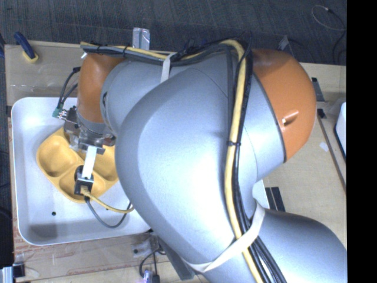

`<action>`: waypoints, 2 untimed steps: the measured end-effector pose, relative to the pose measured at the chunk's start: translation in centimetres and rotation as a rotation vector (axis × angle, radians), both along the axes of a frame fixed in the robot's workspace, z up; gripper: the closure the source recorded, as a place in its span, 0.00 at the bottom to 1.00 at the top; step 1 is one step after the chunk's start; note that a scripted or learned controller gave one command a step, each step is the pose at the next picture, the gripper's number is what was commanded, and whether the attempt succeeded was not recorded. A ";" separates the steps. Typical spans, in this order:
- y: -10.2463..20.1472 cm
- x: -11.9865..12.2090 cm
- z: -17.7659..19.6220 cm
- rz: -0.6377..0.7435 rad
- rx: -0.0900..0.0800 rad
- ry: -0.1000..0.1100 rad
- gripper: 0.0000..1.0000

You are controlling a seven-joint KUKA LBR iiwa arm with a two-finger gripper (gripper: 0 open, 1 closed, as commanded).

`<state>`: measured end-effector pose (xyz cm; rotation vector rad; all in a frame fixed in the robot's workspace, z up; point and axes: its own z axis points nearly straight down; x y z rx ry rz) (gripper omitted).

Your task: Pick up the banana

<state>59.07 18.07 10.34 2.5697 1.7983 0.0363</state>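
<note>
Banana: position not separable with confidence. A yellow lobed form point(59, 158) lies in the white bin point(35, 217) at the view's left, nearer that bin's left wall. Its raised ridges read as much like a divided dish as like fruit, and which it is cannot be told.

Gripper point(89, 141): low over the right part of the yellow lobed form, directly beneath the orange band point(91, 93). Whether it touches the form or hangs just clear cannot be told. State of grasp cannot be told either, since the wrist covers it.

Arm point(194, 158): reaches in from the right and overhangs the white bin's right half.

Hazards, as judged from this position:
1. Wrong target. The gripper may close on a ridge of like-coloured ware rather than on the fruit.
2. Slip. A smooth, curved surface squeezed off-centre is likely to squirt sideways.
3. Over-descent. Going too deep would press the yellow lobed form against the bin floor or tip it.
4. Drag. A partial hold on lifting could haul the form toward the bin wall and drop it.
</note>
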 end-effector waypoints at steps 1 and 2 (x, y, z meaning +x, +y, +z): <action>3.9 1.4 10.0 -0.225 -0.007 0.027 1.00; 3.7 -6.8 8.5 -0.647 -0.004 0.028 1.00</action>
